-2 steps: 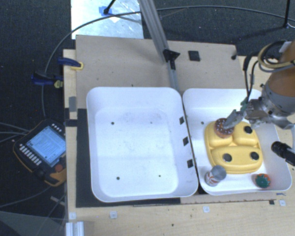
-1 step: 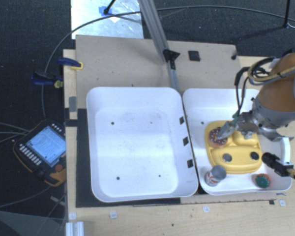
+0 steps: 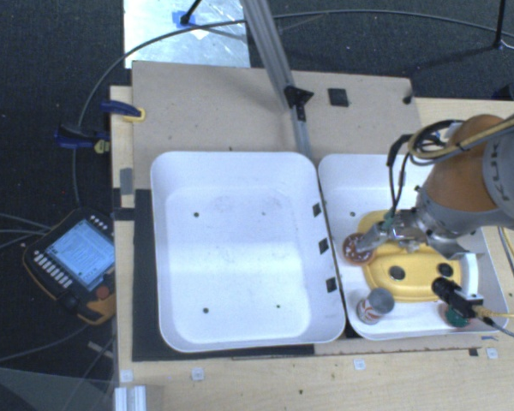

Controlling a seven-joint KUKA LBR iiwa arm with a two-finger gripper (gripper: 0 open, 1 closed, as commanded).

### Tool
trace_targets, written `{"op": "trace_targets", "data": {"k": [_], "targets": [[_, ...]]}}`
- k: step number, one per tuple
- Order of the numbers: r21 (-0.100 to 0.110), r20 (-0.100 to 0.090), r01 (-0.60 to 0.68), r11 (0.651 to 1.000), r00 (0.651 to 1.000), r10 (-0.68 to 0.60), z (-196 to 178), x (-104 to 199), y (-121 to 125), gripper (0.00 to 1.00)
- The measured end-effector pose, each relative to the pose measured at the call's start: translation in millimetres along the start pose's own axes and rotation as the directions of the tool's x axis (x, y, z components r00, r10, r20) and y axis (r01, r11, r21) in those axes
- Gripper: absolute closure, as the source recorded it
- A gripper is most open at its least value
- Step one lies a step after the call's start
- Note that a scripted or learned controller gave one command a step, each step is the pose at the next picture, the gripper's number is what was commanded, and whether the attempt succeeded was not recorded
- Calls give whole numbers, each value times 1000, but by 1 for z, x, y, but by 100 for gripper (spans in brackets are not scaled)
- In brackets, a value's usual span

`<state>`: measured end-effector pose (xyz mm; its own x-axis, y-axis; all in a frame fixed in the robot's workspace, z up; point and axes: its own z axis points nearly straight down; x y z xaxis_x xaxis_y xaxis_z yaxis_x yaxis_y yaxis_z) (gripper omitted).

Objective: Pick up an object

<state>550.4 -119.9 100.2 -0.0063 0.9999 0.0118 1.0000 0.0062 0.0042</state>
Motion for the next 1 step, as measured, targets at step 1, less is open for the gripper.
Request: {"op": "trace_targets", "data": {"k": [1], "targets": [[-14, 3, 3, 1000, 1000, -3, 5, 5, 9, 0]]}}
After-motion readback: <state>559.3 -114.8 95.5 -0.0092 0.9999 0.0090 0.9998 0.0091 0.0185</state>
